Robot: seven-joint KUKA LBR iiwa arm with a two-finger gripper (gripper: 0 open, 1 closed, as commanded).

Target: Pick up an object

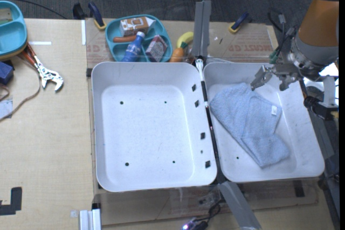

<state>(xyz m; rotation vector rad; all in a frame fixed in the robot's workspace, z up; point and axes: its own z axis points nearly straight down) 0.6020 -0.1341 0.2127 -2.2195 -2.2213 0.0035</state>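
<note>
Soft pale-blue terry cloth, a folded towel (249, 124), lies slantwise in the right bin (302, 167), running from the far left of that bin toward its near right, with a small white tag showing on its upper fold. Its surface looks nubbly and rumpled, the edges rounded where the layers double over. The gripper (274, 79) hangs over the far part of the same bin, just beyond the towel's far end; its two dark metal fingers stand spread apart with nothing between them, the left one close to the towel's far corner. Above it rises the arm's grey wrist and a broad orange band (321, 19). The right bin is a shallow white plastic tray with rounded corners and a smooth, slightly scuffed floor. The left bin (108, 169), its twin, shows small dark holes in its floor. Beyond the bins, a teal divided tray (114, 46) holds small packaged items and a blue bottle. Far to the left a shiny steel wrench (47, 75) rests on the pale wooden bench (43, 153).
</note>
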